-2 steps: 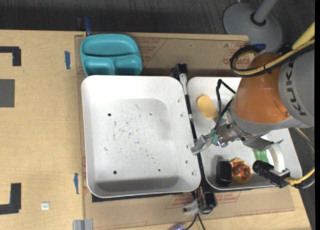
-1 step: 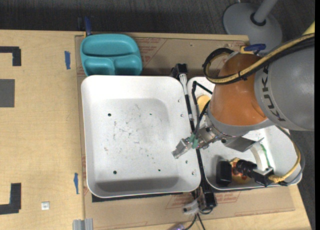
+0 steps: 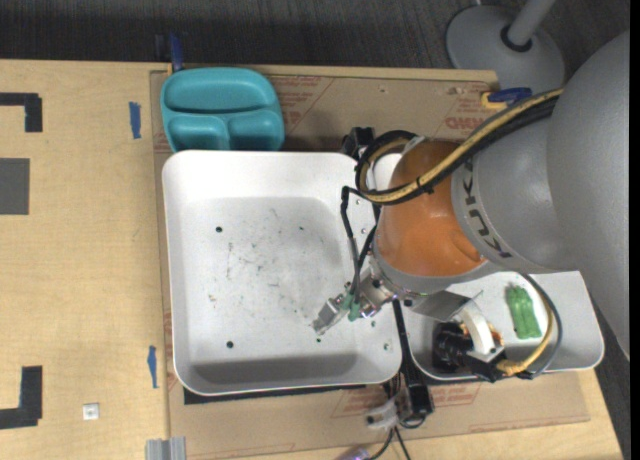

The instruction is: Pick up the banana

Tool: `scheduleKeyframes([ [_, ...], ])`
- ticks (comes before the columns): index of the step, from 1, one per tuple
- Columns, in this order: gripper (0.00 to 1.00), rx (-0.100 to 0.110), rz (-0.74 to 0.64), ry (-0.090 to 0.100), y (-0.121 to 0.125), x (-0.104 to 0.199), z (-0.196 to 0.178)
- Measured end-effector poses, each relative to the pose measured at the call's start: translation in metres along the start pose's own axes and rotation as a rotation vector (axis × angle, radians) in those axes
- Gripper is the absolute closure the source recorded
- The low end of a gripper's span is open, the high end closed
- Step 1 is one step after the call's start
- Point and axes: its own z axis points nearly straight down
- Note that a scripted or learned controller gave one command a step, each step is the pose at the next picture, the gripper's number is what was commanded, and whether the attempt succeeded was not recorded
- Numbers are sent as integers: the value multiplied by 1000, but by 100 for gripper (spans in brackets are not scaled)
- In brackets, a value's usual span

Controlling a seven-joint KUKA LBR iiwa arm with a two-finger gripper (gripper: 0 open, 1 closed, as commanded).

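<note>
Two white bins sit on the desk. Your end effector [image 3: 335, 313] is low in the left bin [image 3: 200, 248], near its 4 o'clock corner. You cannot tell how wide it is open or if it holds anything. No banana shows here, so the picking step waits: first find it.

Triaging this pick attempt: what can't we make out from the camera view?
- Banana: none identifiable; the arm covers most of the right bin.
- Claw: small and blurred over the left bin; open or shut unclear.
- Green object in the right bin: too small to identify.
- Teal tray: contents unreadable.
</note>
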Motion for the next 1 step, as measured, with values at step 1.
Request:
scheduleKeyframes([
  [1,0,-3,43,-15,9,9,6],
])
